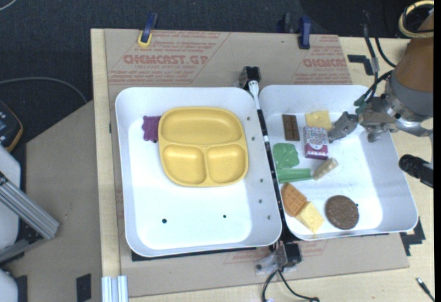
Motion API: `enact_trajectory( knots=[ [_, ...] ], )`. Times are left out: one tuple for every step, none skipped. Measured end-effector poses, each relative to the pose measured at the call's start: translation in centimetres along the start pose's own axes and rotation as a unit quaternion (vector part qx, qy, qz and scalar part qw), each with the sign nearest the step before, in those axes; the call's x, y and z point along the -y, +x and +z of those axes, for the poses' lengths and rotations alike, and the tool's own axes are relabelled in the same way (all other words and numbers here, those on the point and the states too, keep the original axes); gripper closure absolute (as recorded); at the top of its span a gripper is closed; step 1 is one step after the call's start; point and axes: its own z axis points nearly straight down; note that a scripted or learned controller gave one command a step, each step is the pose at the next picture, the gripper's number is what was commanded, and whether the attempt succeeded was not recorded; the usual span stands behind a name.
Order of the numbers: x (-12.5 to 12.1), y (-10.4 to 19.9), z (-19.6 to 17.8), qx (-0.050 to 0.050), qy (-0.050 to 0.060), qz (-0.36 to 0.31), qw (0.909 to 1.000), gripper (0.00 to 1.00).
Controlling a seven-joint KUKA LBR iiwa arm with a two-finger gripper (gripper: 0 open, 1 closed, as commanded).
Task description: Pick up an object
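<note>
The arm enters from the right, and its gripper (342, 127) hangs low over the upper part of the right bin (386, 187), just beside a small pink-and-white box (315, 143). Whether it is clenched or released cannot be told from this angle, and nothing is visibly held in it. That bin holds the loose items: a yellow block (318, 118), a dark brown bar (291, 127), a green piece (287, 161), a tan cylinder (324, 168), a waffle-like piece (294, 198) touching a pale yellow wedge (311, 217), and a brown round disc (342, 212). The left bin (134, 176) bears a yellow divided tray (203, 145) with a purple item (150, 127) against its left edge. The box is the nearest candidate. It appears light and rigid, probably toy packaging with smooth faces that could slip, so a hold across its two narrower sides, near the middle, seems soundest. The neighbouring cylinder and yellow block lie close enough to obstruct a wide approach.
</note>
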Motion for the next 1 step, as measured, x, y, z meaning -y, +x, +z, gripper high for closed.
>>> enact_trajectory(
  knots=[
    [-0.92, 0.26, 5.35, 0.0, 0.0, 0.0, 1.0, 0.0]
  ],
)
